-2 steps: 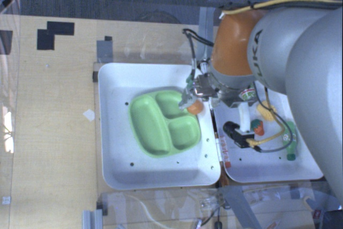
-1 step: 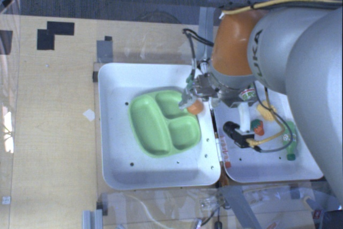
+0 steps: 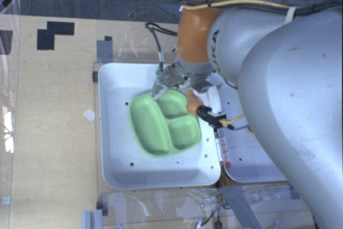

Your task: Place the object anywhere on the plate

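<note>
A light green plate (image 3: 163,123) with three compartments lies in the left white bin (image 3: 123,163). My gripper (image 3: 172,82) hangs over the plate's far right edge, below the orange wrist band. A small orange object (image 3: 191,103) shows just under the gripper, at the plate's right rim between the two smaller compartments. Whether it rests on the plate or is held cannot be told, as the wrist hides most of it.
The grey arm covers most of the right bin (image 3: 252,169). A black part with a yellow cable (image 3: 210,115) sticks out near the bins' shared wall. The bench around the bins is wood with black markers (image 3: 53,34) at the far left.
</note>
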